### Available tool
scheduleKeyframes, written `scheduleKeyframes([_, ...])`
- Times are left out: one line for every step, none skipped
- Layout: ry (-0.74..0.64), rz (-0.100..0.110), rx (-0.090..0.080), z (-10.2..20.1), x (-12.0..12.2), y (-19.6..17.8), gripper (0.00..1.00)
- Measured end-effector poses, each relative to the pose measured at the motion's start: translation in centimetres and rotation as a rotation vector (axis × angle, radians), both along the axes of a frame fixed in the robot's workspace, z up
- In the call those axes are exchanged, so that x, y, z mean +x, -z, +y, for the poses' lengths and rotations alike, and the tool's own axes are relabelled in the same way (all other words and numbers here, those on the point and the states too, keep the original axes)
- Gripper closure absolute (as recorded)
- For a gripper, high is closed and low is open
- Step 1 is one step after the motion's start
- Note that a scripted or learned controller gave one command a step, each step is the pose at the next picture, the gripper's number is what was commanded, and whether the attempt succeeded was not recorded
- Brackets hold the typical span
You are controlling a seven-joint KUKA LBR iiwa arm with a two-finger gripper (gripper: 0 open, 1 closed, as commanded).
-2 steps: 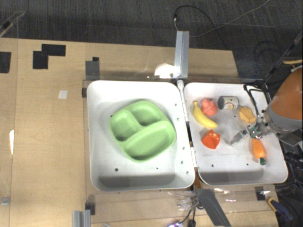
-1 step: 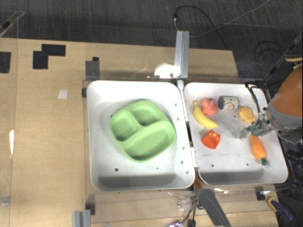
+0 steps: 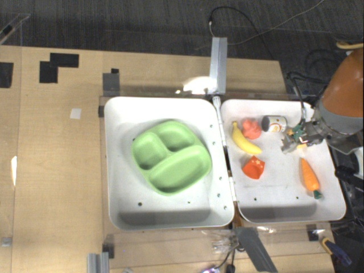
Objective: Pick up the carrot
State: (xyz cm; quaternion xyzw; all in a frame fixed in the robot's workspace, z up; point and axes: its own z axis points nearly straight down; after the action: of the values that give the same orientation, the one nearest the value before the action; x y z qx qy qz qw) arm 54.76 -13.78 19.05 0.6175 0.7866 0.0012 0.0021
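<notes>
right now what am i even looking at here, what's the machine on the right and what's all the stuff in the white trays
You are looking down at a slant from one fixed camera above a bench. The grey and orange shape at the right edge is a robot arm, and its gripper hangs over the right bin, above and to the left of the carrot. Nothing shows between its fingers, so it holds nothing I can see. The carrot lies near the bin's right side. The same bin holds a banana, a pink fruit, a red piece and a small bottle lying down. The left bin holds a green divided plate.
</notes>
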Motion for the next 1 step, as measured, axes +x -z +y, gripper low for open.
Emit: scheduleKeyframes([0.000,0.000,0.000,-0.01,-0.01,0.02,0.00])
